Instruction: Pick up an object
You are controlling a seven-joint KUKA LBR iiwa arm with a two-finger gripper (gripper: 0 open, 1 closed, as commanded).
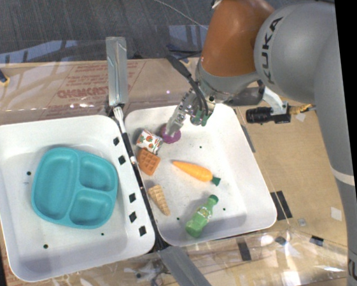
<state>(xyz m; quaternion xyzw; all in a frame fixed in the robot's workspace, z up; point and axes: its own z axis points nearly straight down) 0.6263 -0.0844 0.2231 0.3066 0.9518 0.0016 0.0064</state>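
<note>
Two bins (4,191) (six toys, one plate (74,186))

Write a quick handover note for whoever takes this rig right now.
Pincer: low at the right bin's back edge, over the purple ring; grip state unreadable.
Right bin holds the ring, small carton, waffle, carrot, cone, green bottle.
Left bin: teal divided plate.
Done: nothing visibly lifted.
Left: grasp one object, raise it.
</note>
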